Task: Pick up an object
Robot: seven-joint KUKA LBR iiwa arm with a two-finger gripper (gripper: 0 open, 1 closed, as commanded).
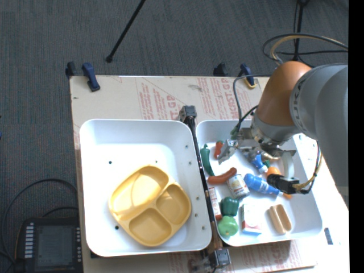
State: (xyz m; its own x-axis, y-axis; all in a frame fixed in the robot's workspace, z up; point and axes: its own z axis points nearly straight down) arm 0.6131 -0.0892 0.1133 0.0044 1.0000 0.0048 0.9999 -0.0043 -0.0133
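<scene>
Here the gripper [245, 147] hangs above the right bin [307, 220]

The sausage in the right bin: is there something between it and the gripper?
Nothing visible stands between them. The gripper hangs just above the sausage with bare bin floor between. A green pepper lies at its left and a small can touches its right end.

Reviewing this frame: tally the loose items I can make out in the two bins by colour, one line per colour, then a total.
Yellow: 1, the divided plate in the left bin.
Green: 3, a slim piece, a dark block, a round fruit.
Red-brown: 1, sausage.
Blue: 2, bottle, smaller piece.
Tan: 1, hot dog bun.
White: 2, can, carton.
Total: 10. Items under the gripper are unclear.
</scene>
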